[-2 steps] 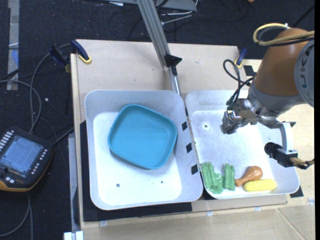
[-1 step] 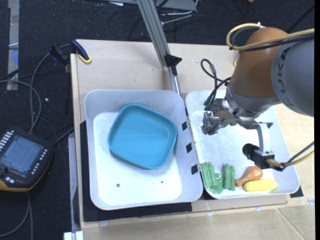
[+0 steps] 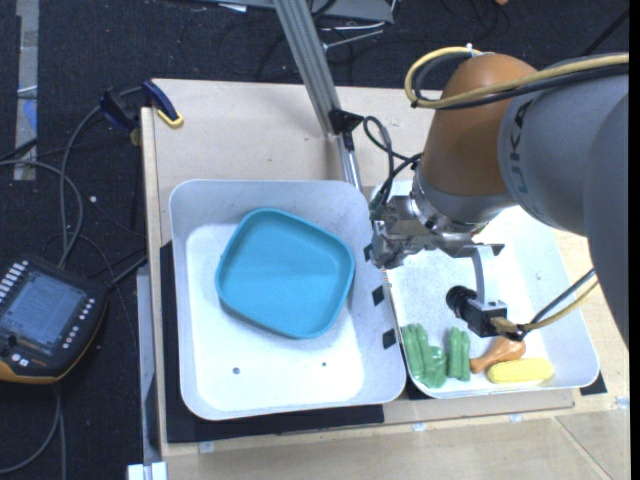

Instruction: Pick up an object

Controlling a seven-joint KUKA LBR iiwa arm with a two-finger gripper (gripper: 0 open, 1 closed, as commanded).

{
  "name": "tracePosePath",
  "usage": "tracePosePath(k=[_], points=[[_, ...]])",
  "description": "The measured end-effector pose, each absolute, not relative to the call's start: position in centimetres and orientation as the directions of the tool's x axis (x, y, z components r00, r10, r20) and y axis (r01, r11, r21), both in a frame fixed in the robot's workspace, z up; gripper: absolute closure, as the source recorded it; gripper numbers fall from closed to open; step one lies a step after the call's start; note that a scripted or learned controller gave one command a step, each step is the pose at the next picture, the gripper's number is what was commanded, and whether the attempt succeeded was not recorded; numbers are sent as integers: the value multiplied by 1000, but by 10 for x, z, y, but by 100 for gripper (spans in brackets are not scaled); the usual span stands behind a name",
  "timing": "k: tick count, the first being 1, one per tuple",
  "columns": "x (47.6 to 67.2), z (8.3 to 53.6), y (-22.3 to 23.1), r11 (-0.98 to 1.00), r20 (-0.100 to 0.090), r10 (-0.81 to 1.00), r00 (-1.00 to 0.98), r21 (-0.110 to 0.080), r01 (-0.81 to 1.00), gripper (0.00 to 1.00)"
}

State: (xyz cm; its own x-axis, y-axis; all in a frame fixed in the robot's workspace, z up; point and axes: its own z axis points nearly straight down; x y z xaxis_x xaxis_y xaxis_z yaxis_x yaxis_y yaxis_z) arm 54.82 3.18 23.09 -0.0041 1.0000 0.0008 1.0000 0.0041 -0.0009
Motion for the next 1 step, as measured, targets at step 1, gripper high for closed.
tracePosePath(k=[1], points=[[549, 223, 83, 5, 1, 1000, -5, -1, 1000, 100]])
